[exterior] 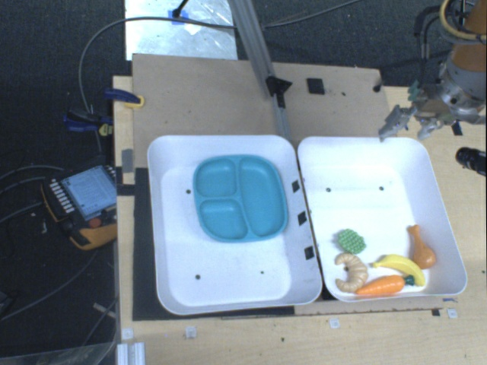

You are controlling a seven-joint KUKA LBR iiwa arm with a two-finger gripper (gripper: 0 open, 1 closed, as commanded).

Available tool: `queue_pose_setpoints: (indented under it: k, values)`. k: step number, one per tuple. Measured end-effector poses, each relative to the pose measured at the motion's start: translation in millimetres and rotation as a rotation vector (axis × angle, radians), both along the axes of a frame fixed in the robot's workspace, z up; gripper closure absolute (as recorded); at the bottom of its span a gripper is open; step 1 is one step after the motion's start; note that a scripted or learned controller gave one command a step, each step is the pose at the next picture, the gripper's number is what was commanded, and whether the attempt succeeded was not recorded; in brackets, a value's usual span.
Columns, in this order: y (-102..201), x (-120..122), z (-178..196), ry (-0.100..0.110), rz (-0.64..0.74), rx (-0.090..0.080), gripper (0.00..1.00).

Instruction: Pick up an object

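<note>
Left bin (171, 280): holds a blue divided plate (240, 197).
Right bin (365, 166): toy food clustered in its near corner — green piece (351, 240), croissant (351, 271), carrot (379, 286), banana (401, 266), drumstick (421, 248).
Gripper (411, 125): fingers spread, holding nothing, above the right bin's far edge, well apart from the food.

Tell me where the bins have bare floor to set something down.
Right bin: its far half, from the hand side down toward the green toy, is bare. Its near corner is crowded: croissant, carrot, banana, drumstick. Left bin: a bare strip in front of the blue plate.
</note>
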State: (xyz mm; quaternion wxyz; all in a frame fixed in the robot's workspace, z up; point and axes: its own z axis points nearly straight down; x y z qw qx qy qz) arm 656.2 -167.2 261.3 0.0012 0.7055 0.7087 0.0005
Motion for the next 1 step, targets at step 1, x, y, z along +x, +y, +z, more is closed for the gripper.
queue_pose_setpoints:
  k: [1]
  values:
    - [-1.2, 10.4, -49.8, 0.003, 0.003, 0.0, 0.0]
